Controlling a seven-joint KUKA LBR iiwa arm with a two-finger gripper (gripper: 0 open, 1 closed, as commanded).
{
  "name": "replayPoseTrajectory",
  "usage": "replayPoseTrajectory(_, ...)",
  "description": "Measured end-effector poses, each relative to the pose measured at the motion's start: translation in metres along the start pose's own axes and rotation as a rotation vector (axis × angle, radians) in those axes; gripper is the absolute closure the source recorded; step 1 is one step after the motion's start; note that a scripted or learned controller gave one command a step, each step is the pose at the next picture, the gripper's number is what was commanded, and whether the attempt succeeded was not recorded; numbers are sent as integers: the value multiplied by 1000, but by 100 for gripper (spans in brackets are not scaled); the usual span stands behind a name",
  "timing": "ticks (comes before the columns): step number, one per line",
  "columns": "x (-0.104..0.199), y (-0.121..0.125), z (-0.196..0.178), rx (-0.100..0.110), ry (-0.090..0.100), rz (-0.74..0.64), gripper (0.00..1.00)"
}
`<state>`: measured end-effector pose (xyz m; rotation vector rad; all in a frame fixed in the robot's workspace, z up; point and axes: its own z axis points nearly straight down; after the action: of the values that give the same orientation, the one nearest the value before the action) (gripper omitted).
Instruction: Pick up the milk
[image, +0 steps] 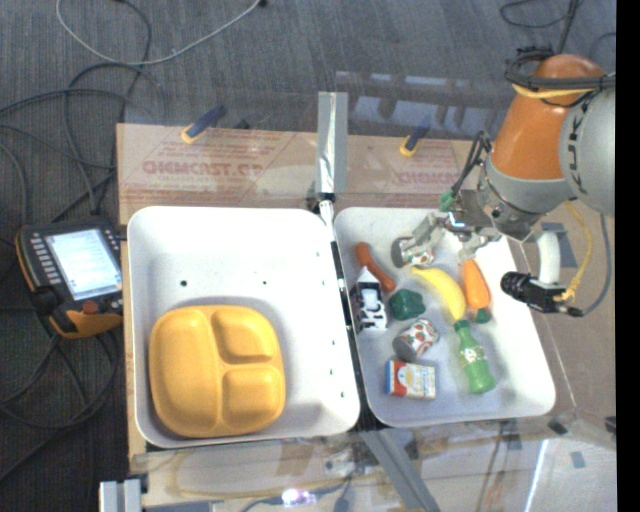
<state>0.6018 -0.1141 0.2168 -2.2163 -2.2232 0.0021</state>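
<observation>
Gripper (437, 232) sits over the right bin (535, 395), near its 12 o'clock rim, with nothing between the fingers that can be made out; whether they are spread or closed cannot be told at this slant. Milk (370, 305), taken to be the small black-and-white cow-print carton, lies against the bin's left wall at about 9 o'clock, well down and left of the gripper (roughly its 7 o'clock). Crowding is the main concern: a red bottle (375, 270) lies just at the carton's 12 o'clock, and a green leafy piece (406, 304) sits just beside it at 3 o'clock. My judgement: approach from straight above, centre on the carton, and align the fingers so that 1 drops into the slim gap on the green side while the other clears the wall; closing along the 12-to-6 line may be safer if the wall leaves no room. Descend slowly, since a glancing touch could shove the carton under the rim. Other items in the bin, namely banana (443, 290), carrot (476, 285), green bottle (473, 357), a round can (416, 340) and a small printed box (411, 379), stand clear of the path. Hard to make out: the carton's exact pose (upright or tipped), whether it touches the wall, and the fingertips themselves. Left bin (160, 235) bears a yellow tray (217, 369).
</observation>
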Motion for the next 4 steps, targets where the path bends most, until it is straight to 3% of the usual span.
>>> replayPoseTrajectory(1, 11, 11, 120, -1, -1, 157, 0)
replayPoseTrajectory(2, 13, 7, 127, -11, -7, -149, 0)
replayPoseTrajectory(3, 5, -41, 126, -16, -6, -117, 0)
replayPoseTrajectory(4, -3, -114, 126, -17, -7, -167, 0)
